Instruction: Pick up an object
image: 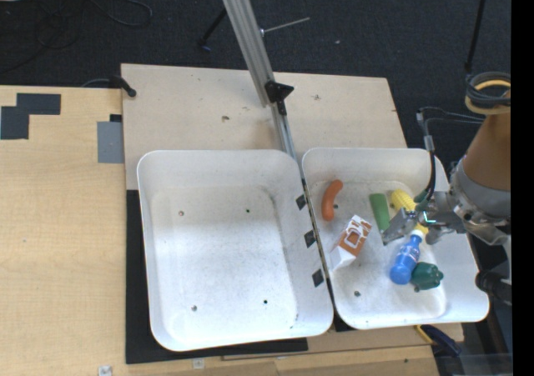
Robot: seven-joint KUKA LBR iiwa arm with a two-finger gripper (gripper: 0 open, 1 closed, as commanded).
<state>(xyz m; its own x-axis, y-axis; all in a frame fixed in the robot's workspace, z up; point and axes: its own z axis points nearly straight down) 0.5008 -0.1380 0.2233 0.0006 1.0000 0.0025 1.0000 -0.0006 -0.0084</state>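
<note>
**Gripper low in right bin, over the toy cluster**

Gripper (pixel 409 223) sits in the right bin (pixel 375 316), reaching in from the right w/ the grey arm (pixel 488 174) behind it; orange band at the wrist. Finger state: can't tell, metal parts blur together against the objects. Nothing clearly seen between the fingers, so no hold to report.

Closest objs: yellow piece (pixel 402 199) just beside the gripper, upper side, partly hidden by it; green block (pixel 380 210) just left of it, long axis roughly up-down in view; blue bottle (pixel 405 259) directly below the gripper, its white cap end up toward the tool, touching or nearly so, can't tell which. Dark green lump (pixel 427 276) lies against the bottle's lower right.

Further left in the same bin: white carton (pixel 352 240) w/ orange print, tilted; orange sausage shape (pixel 331 199) above-left of it, near the wall between bins, apart from the carton.

Left bin (pixel 167 199) sits beside the right one, walls touching at centre; black clips along that shared edge. Both bins rest on a pale board (pixel 192 107); a metal rail (pixel 247 28) rises slantwise behind them; wood bench (pixel 58 241) to the left; dark floor w/ cables beyond.
</note>
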